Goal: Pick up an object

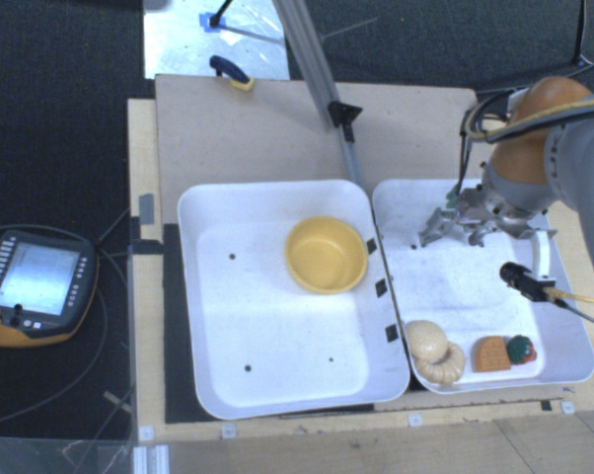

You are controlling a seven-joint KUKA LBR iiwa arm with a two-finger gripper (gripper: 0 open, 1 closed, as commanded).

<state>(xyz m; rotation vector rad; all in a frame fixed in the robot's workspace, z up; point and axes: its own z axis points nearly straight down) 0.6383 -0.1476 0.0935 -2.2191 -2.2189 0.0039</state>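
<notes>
A yellow bowl (326, 254) sits upright in the left bin (228, 363), toward its back right. In the right bin (573, 368), along the front edge, lie two cream rounded pieces (433, 350), an orange block (491, 354) and a small green and red item (521, 349). My gripper (449, 233) hangs over the back left part of the right bin, well behind those items. It is open, its metal fingers (428, 235) are spread, and nothing is between them.
A black cylinder with a cable (526, 280) hangs by the arm over the right bin. A slanted metal pole (317, 57) crosses the bench behind the bins. A teach pendant (31, 286) lies on the floor at left.
</notes>
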